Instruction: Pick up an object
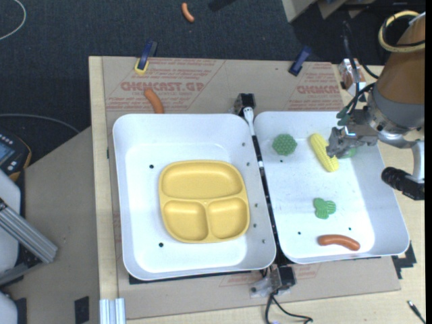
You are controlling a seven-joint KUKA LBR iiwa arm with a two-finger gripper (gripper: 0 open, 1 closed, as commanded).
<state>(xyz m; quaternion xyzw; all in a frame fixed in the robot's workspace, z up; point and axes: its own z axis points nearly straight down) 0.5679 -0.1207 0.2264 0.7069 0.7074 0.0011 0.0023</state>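
Observation:
The right bin [378, 201] holds a yellow corn cob [322, 152], a round green broccoli piece [284, 144], a second green leafy piece [324, 208] and an orange sausage [339, 241]. My gripper [342, 145] hangs low over the bin's far right part, just right of the corn cob, with something green showing at its tips. The arm's orange band [405, 59] rises above it at the right edge.
The left bin [135, 181] bears a yellow three-compartment plate [202, 200]. An orange sausage [154, 100] lies on the bench board behind the left bin, another [187, 11] on the dark floor. Clamps [143, 59] sit on the board's far edge.

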